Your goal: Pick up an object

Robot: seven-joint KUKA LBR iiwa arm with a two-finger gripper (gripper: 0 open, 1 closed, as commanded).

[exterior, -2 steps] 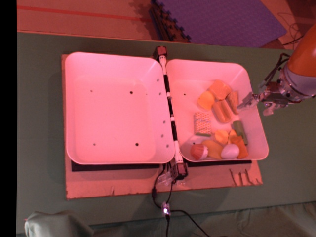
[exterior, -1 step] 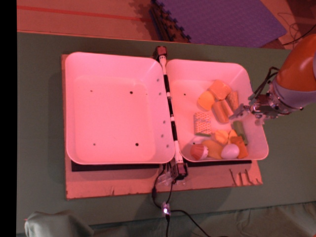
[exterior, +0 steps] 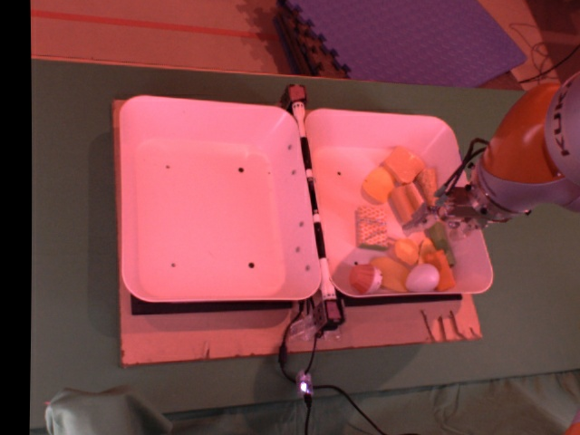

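Now | smooth white egg [exterior: 421,277] | waffle-textured square [exterior: 372,226] | right bin [exterior: 349,143]

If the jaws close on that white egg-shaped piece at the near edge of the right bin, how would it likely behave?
The white egg-shaped piece looks smooth and rounded, so it may slip out of a pinch. Its shape suggests it would roll if nudged, though the orange pieces packed beside it and the bin wall may check that. It is probably light, like toy food.

Robotics lab test station

A green-covered counter [exterior: 82,198] carries two white bins [exterior: 217,125] on cardboard, cables [exterior: 304,370] trailing at six o'clock, purple foam floor mats [exterior: 399,16] at one o'clock.
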